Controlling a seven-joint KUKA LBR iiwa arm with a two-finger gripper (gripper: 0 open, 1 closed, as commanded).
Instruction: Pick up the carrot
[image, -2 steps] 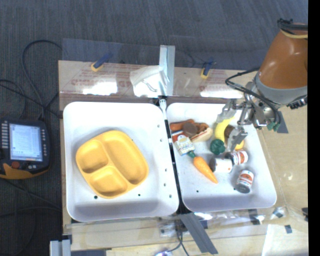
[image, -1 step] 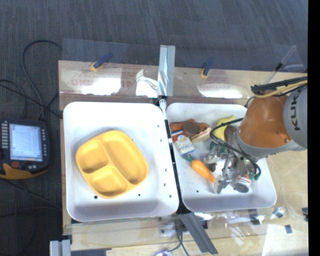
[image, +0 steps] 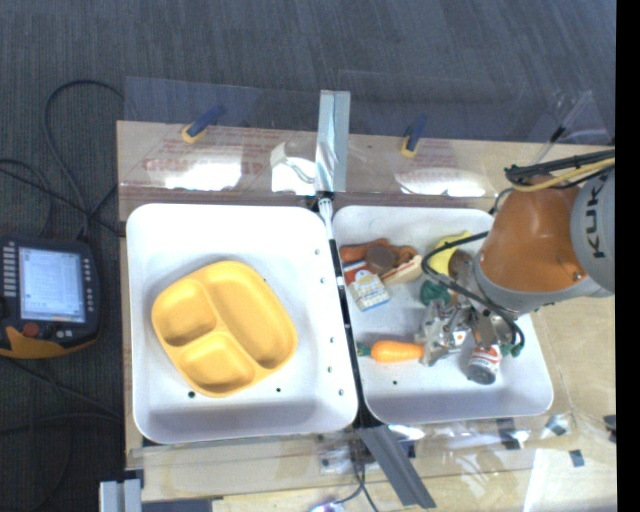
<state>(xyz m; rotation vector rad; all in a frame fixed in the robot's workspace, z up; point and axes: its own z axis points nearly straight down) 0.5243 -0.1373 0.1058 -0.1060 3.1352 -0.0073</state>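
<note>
- Lying flat in the right bin (image: 520, 400), the carrot (image: 396, 351) ran left-right, green end leftward.
- The gripper (image: 437, 343) hung at its right end; finger state indiscernible.

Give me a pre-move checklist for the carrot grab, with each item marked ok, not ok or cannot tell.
1. Carrot visible in the right bin: ok.
2. End effector at the carrot's right end: ok.
3. Carrot held: cannot tell.
4. Small can crowding the end effector's right side: not ok.
5. Carrot's left side free of the box: ok.
6. Yellow tray out of the way in the left bin: ok.
</note>
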